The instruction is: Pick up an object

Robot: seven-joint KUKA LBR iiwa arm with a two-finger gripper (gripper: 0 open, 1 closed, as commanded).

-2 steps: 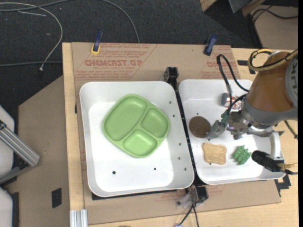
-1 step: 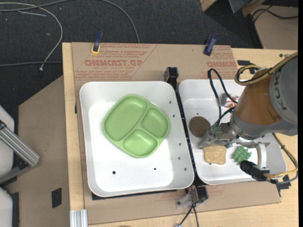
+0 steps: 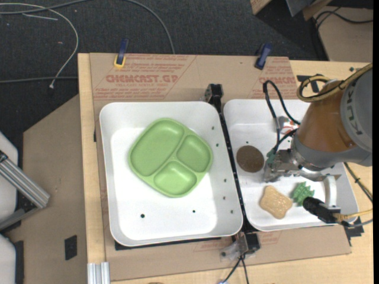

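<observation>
The gripper (image 3: 273, 171) hung low in the right bin (image 3: 251, 114); whether its jaws were open or closed could not be told. Just nearer than the jaws lay a tan biscuit (image 3: 275, 202), with a green toy (image 3: 301, 192) beside it. Just beyond them sat a brown disc (image 3: 250, 158). Well left, a green plate (image 3: 170, 157) lay in the left bin (image 3: 118, 129).

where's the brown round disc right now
The brown disc lies in the right bin, near its left wall, above the tan biscuit and beside the gripper.
</observation>
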